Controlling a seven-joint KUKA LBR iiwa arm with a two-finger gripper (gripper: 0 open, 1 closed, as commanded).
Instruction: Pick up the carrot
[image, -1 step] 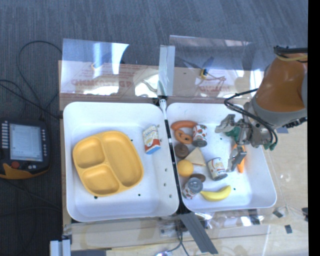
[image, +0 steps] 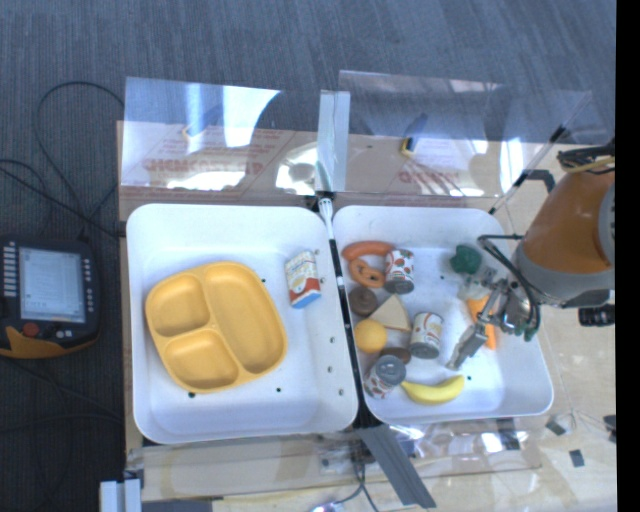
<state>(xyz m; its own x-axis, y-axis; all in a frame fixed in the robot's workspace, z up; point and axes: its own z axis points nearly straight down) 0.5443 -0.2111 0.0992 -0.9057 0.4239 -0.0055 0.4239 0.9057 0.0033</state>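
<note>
I saw the two bins side by side: the left bin (image: 150, 400) held the yellow tray (image: 213, 325) and a small carton (image: 303, 277), while the right bin (image: 530, 385) was crowded with food, so the arm (image: 570, 240) reached there; the carrot (image: 482, 312) lay near its right side, touching the gripper (image: 478, 335), though I could not tell its state

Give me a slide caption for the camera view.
Pincer reaching over the carrot in the right bin, beside cans and a banana.
</note>
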